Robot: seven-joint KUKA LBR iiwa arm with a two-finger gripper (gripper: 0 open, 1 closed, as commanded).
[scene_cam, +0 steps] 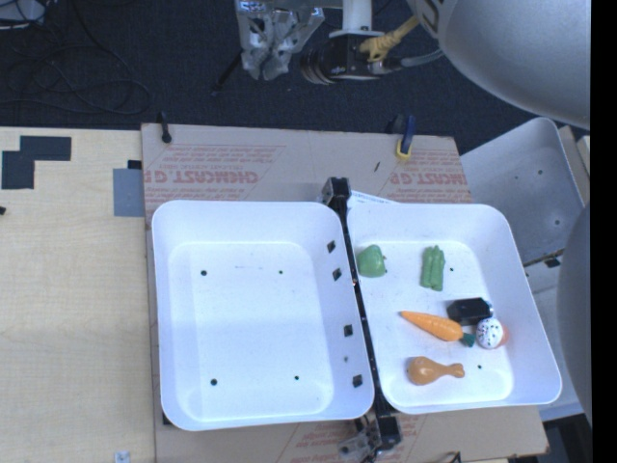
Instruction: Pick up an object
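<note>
The right bin (525, 287) holds several small objects. A green rounded piece (371, 260) lies near its left wall, and a green elongated piece (433, 267) lies to the right of it. An orange carrot (432, 325) lies in the middle, with a black block (469, 309) and a white spotted ball (490, 334) at its right end. A tan drumstick-shaped piece (433, 370) lies toward the front. My gripper (275, 41) hangs high at the top of the view, beyond the bins' far edge and over the dark floor, far from all the objects.
The left white bin (169, 258) sits beside the right one, with a black divider strip (347, 297) between them. Both rest on a cardboard sheet (289, 162) on the wooden bench. The grey arm (511, 37) crosses the top right.
</note>
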